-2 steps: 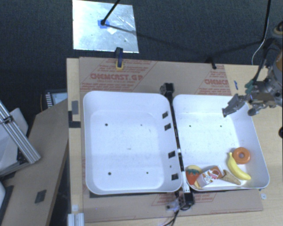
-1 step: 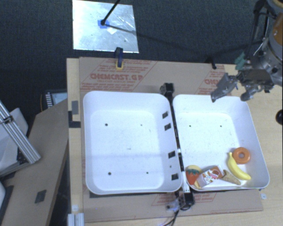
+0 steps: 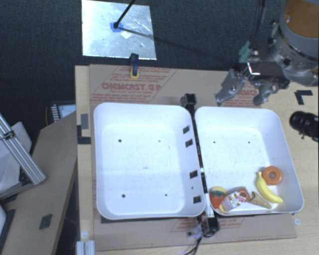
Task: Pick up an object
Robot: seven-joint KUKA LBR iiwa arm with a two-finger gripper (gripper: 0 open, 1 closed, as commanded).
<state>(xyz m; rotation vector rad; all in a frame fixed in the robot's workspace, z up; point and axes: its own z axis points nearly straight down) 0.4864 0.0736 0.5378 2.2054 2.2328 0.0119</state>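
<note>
1. Objects for picking lie clustered in the lower right of the frame, all inside the right-hand shallow white bin [image 3: 279, 124], against its near wall.
2. You can see a curved yellow plastic banana [image 3: 266, 189] lying on a slant, its upper tip just beside a small round orange doughnut-shaped ring [image 3: 272, 175] with a dark hole.
3. Left of the banana lies a tan cone-shaped piece [image 3: 260, 200], touching or nearly touching a flat red-and-white printed packet [image 3: 236, 198].
4. At the far left of the cluster sits a rounded orange-red toy with a yellow top [image 3: 217, 196], pressed close to the packet and to the bin's inner wall.
5. Your arm's grey two-finger gripper [image 3: 245, 94] hangs at the upper right of the frame, above the far rim of the right bin and over the brown cardboard sheet with red lettering [image 3: 130, 85]. Its two grey fingers are spread well apart, with nothing between them. It is well apart from the cluster of objects.
6. Above the gripper you see the wrist with its orange band [image 3: 300, 15], in the top right corner.
7. The left-hand shallow white bin [image 3: 102, 149] sits beside the right one; black clips [image 3: 190, 143] run down the seam where the two meet.
8. A shiny square metal plate [image 3: 118, 30] lies on the dark floor at the upper left of the frame, and a small yellow-and-blue clamp [image 3: 134, 66] sits on the cardboard's far edge just below it.
</note>
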